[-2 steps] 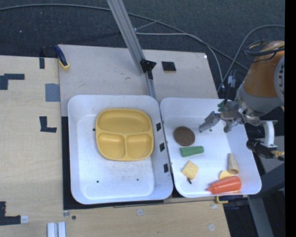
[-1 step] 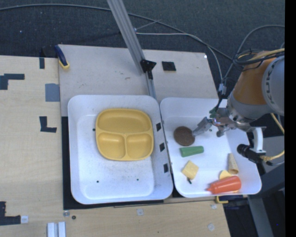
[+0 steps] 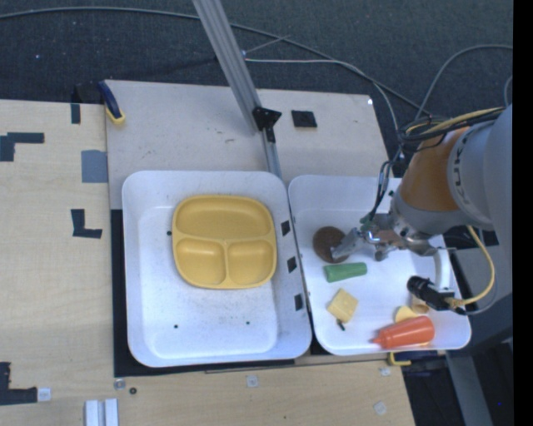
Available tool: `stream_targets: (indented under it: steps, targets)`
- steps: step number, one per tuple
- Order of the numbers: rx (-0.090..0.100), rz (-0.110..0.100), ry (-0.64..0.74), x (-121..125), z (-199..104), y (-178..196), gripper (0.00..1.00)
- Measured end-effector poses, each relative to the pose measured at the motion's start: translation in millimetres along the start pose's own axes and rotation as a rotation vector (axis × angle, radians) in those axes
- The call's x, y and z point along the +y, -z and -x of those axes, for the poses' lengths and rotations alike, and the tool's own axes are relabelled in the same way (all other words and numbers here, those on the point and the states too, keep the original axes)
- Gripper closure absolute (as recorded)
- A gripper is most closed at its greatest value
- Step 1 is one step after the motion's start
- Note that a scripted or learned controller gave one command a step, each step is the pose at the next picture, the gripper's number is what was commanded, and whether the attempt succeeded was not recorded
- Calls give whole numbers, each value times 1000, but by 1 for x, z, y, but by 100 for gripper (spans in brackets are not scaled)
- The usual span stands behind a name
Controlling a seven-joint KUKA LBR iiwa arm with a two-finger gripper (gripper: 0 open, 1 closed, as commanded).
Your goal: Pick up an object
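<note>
The small brown round thing [image 3: 326, 240] sits in the right bin [image 3: 316, 193], its top left part, just above a green block [image 3: 346, 271]. The gripper [image 3: 348, 245] touches its edge — I cannot tell if it pinches. It could roll away, or the block gets bumped.

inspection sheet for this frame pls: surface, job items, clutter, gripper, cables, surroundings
Surface: two shallow white bins, left bin and right bin, on a pale bench.
Job's things: in the right bin, round brown object, green cylinder, pale yellow wedge, orange carrot-shaped toy.
Clutter: yellow three-compartment plate in the left bin.
Grippers: two-finger gripper low at the brown object; grasp unclear.
Cables: yellow cable along the arm; grey cables behind the bench.
Surroundings: slanted metal pole, dark carpet.
</note>
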State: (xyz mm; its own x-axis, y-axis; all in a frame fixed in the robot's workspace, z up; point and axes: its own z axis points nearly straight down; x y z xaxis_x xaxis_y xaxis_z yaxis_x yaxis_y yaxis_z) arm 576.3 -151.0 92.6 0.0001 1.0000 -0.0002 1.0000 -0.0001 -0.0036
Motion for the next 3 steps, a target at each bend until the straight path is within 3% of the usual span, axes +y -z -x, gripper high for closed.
stream_targets:
  steps: [1, 3]
  targets:
    - [1, 5, 2, 2, -1, 15, 100]
    - [-1, 9, 2, 10, -5, 136, 100]
